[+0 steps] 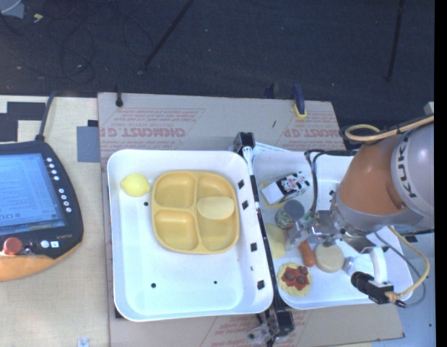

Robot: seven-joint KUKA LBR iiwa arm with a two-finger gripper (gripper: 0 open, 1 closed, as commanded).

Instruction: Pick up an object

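- Stood under everything as a pale wooden bench with a sheet of printed brown cardboard laid across it, plus a grey handheld control pendant with a lit screen at the far left.
- Sat side by side on the cardboard: a shallow white left bin and a shallow white right bin, touching along a black clipped seam.
- Reached in from the right as a grey arm with a wide orange band, bent low over the right bin.
- Filled much of the left bin as a yellow four-compartment plastic plate, with a pale yellow disc resting in its upper-right compartment.
- Lay alone by the left bin's upper-left corner as a small round yellow ball, well apart from the arm.
- Hung down among the right bin's clutter as the tool; could not tell whether apart or together, with nothing seen clamped.
- Clustered just beside the tool: a tan round disc just below it, a small orange carrot-like piece below-left with its long axis running up-left to down-right, and a grey round piece up-left.
- Lay further off in the right bin: a yellow disc topped with red pieces toward the near edge and a black-and-white toy toward the far edge.
- Judged nearest candidates to be the carrot-like piece and tan disc, both calling for a short shift toward the bin's near side.
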